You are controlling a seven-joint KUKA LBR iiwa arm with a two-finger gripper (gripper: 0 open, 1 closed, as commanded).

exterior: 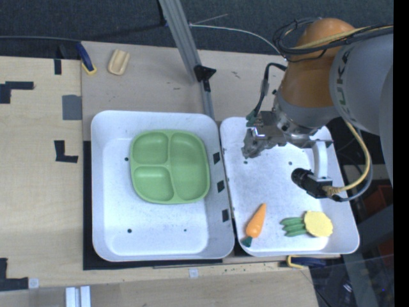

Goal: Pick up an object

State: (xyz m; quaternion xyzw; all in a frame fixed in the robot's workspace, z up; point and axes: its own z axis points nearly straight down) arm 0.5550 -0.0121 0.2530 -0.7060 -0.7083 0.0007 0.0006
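An orange toy carrot (255,221) lies near the front left corner of the right bin (268,178). A yellow toy corn with green leaves (308,224) rests at the front right of the same bin. My gripper (250,149) hangs over the bin's back left part, well behind the carrot, with nothing seen between its fingers. A green divided plate (170,165) sits in the left bin (108,190).
A grey metal pole (185,37) slants across the bench behind the bins. A small tan block (118,62) and a blue-yellow item (85,58) lie at the back left. A black cylinder part (307,181) of the arm hangs over the right bin.
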